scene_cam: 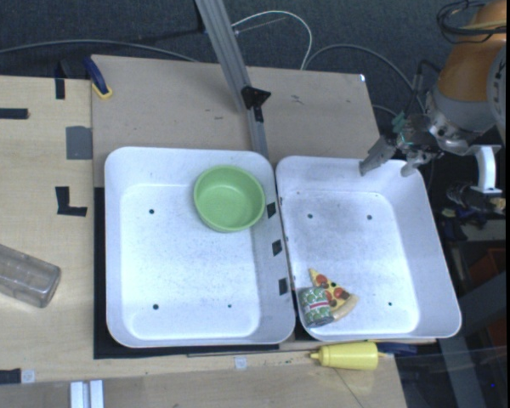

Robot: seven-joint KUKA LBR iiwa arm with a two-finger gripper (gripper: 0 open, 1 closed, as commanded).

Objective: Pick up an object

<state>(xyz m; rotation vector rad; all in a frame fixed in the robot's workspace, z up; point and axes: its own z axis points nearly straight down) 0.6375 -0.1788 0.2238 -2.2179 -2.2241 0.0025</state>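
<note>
- Camera view: we see the pincer [389, 159] at the far right corner of the right bin [425, 228], hanging over the rim there on the end of the grey arm [467, 83] that comes in from the right.
- Its two fingers look spread apart, and we see nothing between them; it has hold of nothing.
- In the right bin, the candidates for picking lie together at the near left corner: a small pizza-slice toy [333, 295] touching or overlapping a flat printed packet [314, 308]. They sit close to the bin's left wall and near rim.
- In the left bin [127, 253], a green bowl [229, 198] stands upright near the far edge, towards the far right corner of that bin.
- On the tabletop [34, 194], outside the bins, a clear plastic container [15, 273] lies by the left edge, and a yellow bottle [350, 356] lies just beyond the near rim of the right bin.
- We judge the pick has not started: the pincer is well apart from every object.
- Risks, as we see them: the toy and packet lie so close that a closing pincer may catch both, or push one aside and take neither.
- Their spot beside the wall could make a finger strike the rim.
- The bowl's smooth curved side may slip out of a two-finger grip.
</note>
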